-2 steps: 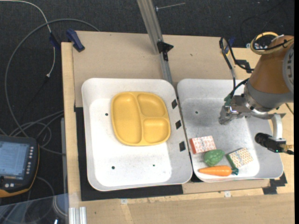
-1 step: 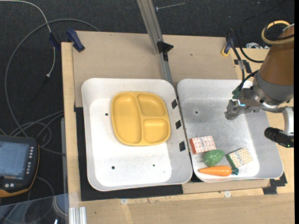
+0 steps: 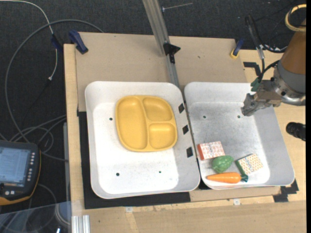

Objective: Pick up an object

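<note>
Now | tool point(image 3: 249, 106) over right bin point(image 3: 228, 130), upper right of frame, finger state unclear | carrot point(image 3: 223, 178), green vegetable point(image 3: 222, 163), 2 small boxes at bin's lower edge | yellow tray point(image 3: 146, 123) in left bin point(image 3: 104, 144)

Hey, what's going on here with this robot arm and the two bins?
The end effector sits above the upper part of the right bin, with nothing visibly in it. The carrot, green vegetable and two small boxes lie untouched along that bin's near edge. The left bin holds a yellow divided plate.
</note>
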You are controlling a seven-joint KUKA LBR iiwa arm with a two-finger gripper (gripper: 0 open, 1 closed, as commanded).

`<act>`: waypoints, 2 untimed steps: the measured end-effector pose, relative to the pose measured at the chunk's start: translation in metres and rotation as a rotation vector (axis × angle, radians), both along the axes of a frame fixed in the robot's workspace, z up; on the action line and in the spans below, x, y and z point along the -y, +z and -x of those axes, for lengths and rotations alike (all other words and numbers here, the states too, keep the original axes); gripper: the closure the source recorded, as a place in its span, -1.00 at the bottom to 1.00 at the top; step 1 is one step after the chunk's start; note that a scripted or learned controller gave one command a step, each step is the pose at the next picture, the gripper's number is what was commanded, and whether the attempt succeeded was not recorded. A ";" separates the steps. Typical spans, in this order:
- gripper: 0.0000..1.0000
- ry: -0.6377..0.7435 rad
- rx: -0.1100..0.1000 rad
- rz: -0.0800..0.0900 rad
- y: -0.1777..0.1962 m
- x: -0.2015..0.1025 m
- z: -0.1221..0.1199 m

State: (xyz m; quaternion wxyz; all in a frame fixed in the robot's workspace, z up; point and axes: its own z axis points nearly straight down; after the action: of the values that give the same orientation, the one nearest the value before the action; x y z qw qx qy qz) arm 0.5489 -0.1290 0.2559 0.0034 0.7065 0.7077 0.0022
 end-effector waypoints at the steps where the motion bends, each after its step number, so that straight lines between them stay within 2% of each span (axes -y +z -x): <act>1: 1.00 0.005 -0.009 -0.005 0.006 -0.053 0.010; 2: 1.00 0.003 -0.011 -0.005 -0.004 -0.094 0.022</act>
State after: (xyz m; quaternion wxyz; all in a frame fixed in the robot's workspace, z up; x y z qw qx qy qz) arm 0.5272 -0.0348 0.2514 -0.0024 0.7054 0.7088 -0.0001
